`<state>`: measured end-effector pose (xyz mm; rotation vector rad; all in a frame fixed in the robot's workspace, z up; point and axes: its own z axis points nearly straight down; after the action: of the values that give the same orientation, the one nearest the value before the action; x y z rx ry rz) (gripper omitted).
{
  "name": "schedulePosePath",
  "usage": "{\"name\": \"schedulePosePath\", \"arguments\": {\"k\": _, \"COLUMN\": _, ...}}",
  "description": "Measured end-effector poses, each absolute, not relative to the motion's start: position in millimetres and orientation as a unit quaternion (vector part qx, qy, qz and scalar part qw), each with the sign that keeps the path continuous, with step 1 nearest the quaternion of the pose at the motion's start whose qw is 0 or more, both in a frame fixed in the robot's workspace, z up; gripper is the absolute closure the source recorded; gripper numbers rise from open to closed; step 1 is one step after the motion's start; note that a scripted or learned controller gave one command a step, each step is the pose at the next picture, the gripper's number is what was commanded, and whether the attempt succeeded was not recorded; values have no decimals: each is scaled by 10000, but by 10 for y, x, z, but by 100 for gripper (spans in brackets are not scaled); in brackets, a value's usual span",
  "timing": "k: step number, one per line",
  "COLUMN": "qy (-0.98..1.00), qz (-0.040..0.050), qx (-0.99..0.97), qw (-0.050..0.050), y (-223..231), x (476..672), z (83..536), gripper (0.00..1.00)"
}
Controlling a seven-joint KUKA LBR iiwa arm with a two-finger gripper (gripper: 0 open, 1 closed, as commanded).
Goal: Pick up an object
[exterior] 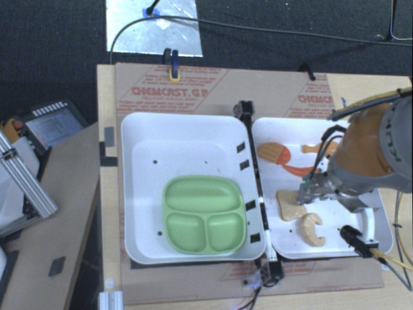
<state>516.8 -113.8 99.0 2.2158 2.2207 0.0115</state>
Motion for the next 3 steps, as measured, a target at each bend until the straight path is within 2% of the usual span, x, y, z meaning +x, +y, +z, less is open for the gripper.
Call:
{"name": "schedulePosePath", "arguments": {"k": 1, "qy": 7084, "qz": 16, "qx": 7058, "qw": 23, "y": -1097, "x": 5097, "z": 1491, "gripper": 100}}
{"name": "schedulePosePath", "arguments": {"k": 3, "qy": 7085, "qz": 19, "qx": 7057, "qw": 30, "y": -1160, "x": 5249, "z": 2416, "gripper": 100}}
